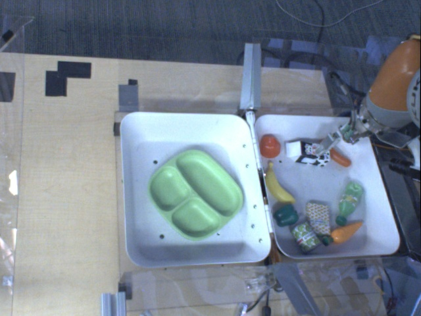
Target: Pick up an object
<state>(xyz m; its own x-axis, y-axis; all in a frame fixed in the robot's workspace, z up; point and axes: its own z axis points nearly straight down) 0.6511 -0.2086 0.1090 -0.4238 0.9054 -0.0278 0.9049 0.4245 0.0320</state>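
Over right bin (388, 242), near its back edge: gripper (334, 141) hangs just above small white-and-black carton (306, 152), beside orange carrot piece (340, 157). Whether tool is spread or pressed together cannot be told at this size. Nothing seen held. Carton probably light, stiff, smooth-sided; best taken across its short width. Left bin (131, 242) carries green divided plate (195, 193); banana (277, 186) and red ball (270, 145) lie near divider.
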